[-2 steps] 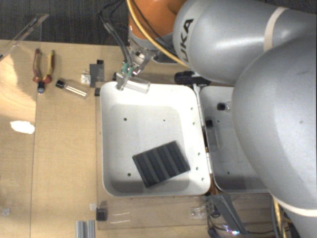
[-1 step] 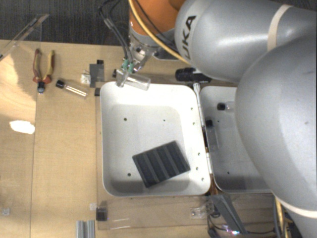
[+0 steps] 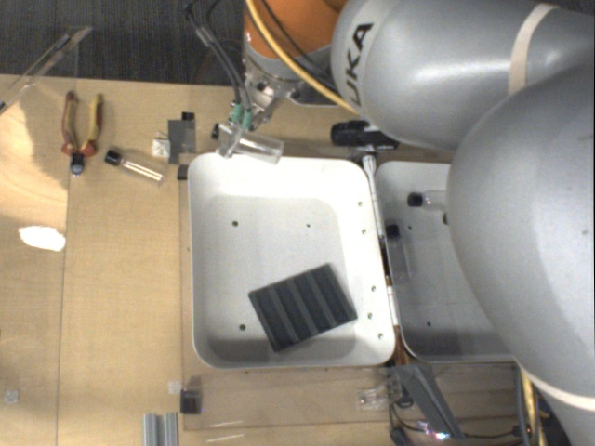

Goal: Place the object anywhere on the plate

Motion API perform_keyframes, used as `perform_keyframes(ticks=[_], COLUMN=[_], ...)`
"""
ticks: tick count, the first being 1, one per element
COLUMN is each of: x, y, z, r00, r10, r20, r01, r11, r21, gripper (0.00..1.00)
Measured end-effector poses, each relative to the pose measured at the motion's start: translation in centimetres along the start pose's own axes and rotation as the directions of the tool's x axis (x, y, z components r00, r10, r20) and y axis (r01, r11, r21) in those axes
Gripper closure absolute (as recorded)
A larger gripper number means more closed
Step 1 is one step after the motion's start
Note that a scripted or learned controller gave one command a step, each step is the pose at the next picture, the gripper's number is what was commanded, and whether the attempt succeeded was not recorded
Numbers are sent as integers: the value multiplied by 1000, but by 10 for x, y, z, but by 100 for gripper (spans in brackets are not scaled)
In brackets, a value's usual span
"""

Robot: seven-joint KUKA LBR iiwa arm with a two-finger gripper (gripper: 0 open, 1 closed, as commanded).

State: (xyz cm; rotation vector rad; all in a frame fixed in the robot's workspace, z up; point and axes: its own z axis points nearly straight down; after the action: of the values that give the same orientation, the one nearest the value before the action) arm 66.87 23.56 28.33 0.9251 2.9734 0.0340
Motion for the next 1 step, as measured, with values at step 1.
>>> perform_keyframes(ticks=[1], x=[6], y=[-5], z=[37], r00=[995], r10=[-94], r20=[-18], r01=[95], r11=[995], r21=[22], gripper=[100])
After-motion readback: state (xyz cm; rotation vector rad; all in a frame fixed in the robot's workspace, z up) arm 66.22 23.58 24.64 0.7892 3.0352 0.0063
